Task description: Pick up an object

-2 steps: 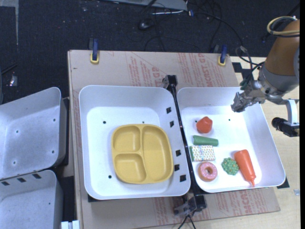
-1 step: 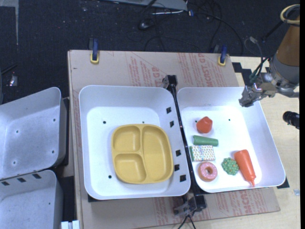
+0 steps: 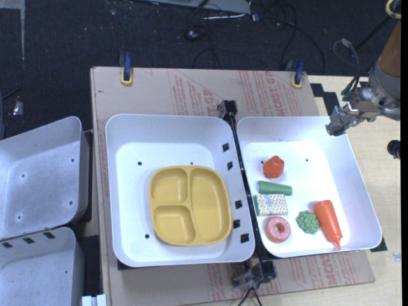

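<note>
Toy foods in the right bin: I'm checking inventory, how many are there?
6: tomato farthest back, green pepper below it, cracker, donut in front, broccoli, carrot rightmost. None seem hidden.

Faint red repeating print on the brown board under the bins, left of the gripper, too blurred to read

Dark speckled floor fills the upper frame, strewn with black cables; a pale wooden surface sits below.
</note>
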You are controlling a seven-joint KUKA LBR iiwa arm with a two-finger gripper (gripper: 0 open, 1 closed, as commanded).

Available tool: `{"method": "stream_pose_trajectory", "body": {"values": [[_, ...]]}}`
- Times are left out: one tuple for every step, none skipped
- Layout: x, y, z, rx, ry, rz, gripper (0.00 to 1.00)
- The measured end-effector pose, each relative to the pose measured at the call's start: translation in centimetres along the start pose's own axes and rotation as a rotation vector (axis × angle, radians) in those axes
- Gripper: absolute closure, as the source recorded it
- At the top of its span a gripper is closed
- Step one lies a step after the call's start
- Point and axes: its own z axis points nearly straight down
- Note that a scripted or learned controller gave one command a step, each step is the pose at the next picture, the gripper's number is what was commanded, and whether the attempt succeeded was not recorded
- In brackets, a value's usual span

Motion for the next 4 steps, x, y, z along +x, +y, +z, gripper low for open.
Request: {"method": "stream_pose_trajectory", "body": {"values": [[5.1, -1.5, -0.6, 0.005, 0.004, -0.005, 1.00], [10.1, -2.9, 1.2, 0.008, 0.004, -0.005, 1.00], [15.6, -3.6, 2.1, 0.008, 0.004, -0.005, 1.00], [21.2, -6.0, 1.6, 0.008, 0.005, -0.006, 1.00]]}}
